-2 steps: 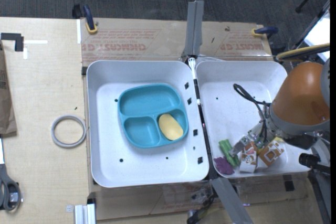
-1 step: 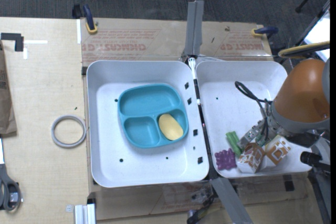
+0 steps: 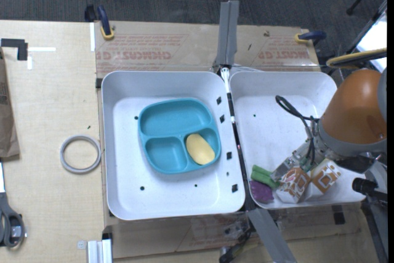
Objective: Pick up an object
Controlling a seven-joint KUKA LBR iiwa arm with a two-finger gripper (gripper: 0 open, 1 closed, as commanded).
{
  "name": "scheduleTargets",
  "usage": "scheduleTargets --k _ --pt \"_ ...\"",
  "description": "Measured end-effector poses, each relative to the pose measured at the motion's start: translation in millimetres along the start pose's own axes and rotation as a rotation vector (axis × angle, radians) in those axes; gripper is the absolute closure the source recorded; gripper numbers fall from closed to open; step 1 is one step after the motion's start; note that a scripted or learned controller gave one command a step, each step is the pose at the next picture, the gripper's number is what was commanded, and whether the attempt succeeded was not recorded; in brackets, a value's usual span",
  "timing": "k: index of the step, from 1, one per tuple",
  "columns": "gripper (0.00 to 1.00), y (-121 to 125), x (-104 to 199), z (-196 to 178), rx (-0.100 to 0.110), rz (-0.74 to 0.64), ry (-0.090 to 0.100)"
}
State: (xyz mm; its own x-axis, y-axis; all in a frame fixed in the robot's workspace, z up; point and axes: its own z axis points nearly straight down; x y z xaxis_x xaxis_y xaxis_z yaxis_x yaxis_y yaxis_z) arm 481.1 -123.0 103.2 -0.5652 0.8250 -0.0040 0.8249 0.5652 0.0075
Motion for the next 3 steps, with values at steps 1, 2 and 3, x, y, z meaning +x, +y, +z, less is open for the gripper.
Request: scheduleTargets --k 1,2,3 --pt "0.00 -5 -4 3 0.003 0.084 0.001" --pt "0.00 -27 -40 7 -0.001 -0.370 -0.006" --pt "0.00 -12 -19 7 0.000 -0.447 -0.005"
